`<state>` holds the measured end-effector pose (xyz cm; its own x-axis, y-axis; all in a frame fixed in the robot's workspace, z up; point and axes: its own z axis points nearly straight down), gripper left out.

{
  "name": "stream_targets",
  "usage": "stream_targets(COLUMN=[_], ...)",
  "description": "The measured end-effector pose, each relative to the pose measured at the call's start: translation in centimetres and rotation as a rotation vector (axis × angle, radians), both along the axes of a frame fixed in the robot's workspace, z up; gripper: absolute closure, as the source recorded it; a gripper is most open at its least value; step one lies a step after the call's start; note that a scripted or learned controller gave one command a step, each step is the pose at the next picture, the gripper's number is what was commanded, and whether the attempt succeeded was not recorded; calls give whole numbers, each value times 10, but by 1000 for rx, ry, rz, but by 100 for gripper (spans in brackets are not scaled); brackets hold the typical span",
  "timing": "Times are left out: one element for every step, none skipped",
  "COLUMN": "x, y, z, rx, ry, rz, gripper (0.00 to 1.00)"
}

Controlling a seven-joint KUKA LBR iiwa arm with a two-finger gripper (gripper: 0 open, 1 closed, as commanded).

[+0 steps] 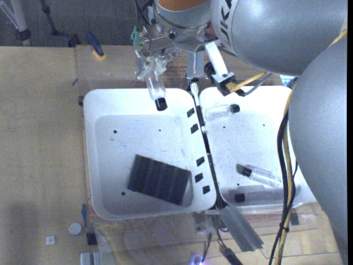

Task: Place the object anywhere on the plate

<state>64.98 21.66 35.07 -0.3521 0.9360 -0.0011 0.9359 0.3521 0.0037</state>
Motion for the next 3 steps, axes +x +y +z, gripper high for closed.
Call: stream_targets(x=[16,17,17], y=[2,0,-4], z=[-157,-75,-71], rx=[-1,0,1], ry=[6,0,1], rz=[-161,57,-226], gripper=[100,100,100])
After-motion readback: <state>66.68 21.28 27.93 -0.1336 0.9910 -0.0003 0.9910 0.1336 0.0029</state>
